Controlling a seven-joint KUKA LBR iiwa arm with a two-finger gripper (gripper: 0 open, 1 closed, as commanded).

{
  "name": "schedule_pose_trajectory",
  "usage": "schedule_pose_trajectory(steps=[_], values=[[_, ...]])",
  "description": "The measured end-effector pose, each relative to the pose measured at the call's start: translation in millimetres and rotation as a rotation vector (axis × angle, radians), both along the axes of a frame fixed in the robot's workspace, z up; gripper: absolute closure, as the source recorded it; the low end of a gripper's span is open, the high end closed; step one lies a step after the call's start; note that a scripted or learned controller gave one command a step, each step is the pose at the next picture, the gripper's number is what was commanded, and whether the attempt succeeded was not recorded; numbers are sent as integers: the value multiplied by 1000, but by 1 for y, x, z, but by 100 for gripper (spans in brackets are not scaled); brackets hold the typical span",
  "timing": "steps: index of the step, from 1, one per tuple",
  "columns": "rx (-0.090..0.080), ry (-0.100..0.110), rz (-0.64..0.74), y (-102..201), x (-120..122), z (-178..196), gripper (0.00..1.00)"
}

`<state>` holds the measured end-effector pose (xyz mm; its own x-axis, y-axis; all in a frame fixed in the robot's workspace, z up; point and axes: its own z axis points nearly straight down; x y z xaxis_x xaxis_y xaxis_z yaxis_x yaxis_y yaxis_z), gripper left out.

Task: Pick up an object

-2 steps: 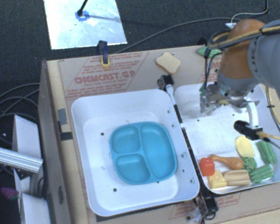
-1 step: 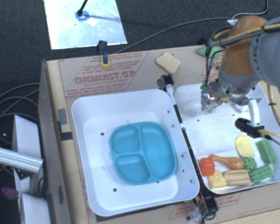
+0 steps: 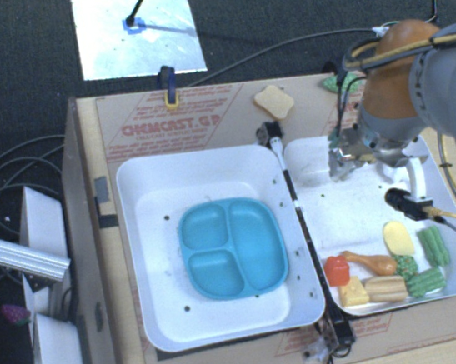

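Judging from the layout, the reach is underway but nothing has been chosen or taken yet: the hand sits over the far, bare part of the right bin, while every candidate object lies clustered at that bin's near edge. There, a red piece sits beside an orange drumstick-shaped piece, with a yellow wedge and a tan roll just in front of them, and further right a pale yellow piece, a small green floret and two green pods. The next move would call for carrying the hand toward the near edge and lowering it over one item (the pale yellow piece stands a little freer than the tightly packed ones, so it looks the easier target). The grey arm comes in from the right, bent down at its orange band, with the wrist tipped so the hand points toward the bin's far left corner. Whether the hand is wide or narrow I cannot tell; the metal parts blur against the white floor. The left bin carries a blue divided plate, and a tan sponge-like piece rests on the surface beyond both bins.
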<state>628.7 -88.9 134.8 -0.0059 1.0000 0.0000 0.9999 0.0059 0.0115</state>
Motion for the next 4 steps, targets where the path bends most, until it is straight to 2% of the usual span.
schedule_pose_trajectory(steps=[1, 2, 3, 4], values=[[1, -3, 1, 0, 1, 11, 100], [2, 10, 0, 36, -44, 50, 100], [1, 10, 0, 72, -17, 50, 100], [1, 10, 0, 100, -9, 50, 100]])
